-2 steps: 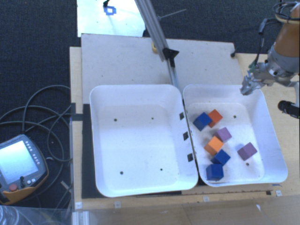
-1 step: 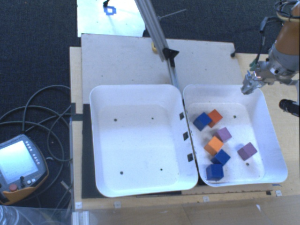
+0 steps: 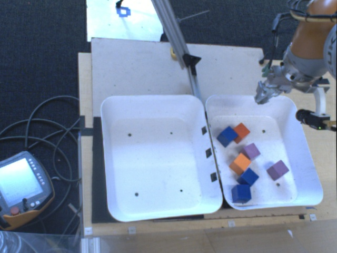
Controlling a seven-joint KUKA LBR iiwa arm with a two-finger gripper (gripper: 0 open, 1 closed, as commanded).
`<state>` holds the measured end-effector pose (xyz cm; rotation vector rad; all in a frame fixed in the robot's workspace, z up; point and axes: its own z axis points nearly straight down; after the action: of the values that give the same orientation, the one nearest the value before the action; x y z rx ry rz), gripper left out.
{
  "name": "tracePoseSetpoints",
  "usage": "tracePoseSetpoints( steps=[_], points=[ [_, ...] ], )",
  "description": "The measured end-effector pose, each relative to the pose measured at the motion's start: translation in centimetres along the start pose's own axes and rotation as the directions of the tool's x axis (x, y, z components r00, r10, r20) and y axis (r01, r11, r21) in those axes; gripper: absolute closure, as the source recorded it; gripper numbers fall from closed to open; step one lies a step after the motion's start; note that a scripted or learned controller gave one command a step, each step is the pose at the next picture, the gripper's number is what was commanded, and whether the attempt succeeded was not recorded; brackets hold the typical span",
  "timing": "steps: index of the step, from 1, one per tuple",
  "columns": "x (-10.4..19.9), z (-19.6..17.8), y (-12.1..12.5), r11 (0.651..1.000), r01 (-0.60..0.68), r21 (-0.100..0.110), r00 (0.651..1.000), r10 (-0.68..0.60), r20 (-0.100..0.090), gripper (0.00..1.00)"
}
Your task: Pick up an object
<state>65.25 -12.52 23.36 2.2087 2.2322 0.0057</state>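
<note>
Seven blocks lie in the right bin (image 3: 303,141), all resting on its floor. The landmark is the orange block (image 3: 240,163) near the middle. Just above-right of it and nearly touching sits a purple block (image 3: 251,151). Farther up lie a second orange block (image 3: 242,132) and a blue block (image 3: 227,136), touching each other. Just below the landmark sits another blue block (image 3: 248,176), and below that a third blue block (image 3: 241,193) by the bin's near rim. To the right, apart, lies a second purple block (image 3: 277,169). The tool (image 3: 263,96) hangs well above-right of the landmark, over the bin's far rim, with nothing seen in it; cannot tell whether open or closed. The left bin (image 3: 113,141) adjoins on the table (image 3: 137,57).
</note>
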Motion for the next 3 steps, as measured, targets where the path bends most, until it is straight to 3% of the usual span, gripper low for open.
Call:
tracePoseSetpoints(
  steps=[1,3],
  points=[
    [5.6,0.7,0.8,1.0,0.001,0.001,1.0,-0.001,-0.001,1.0],
    [15.9,0.0,-0.3,1.0,0.001,0.001,1.0,-0.001,-0.001,1.0]
  ],
)
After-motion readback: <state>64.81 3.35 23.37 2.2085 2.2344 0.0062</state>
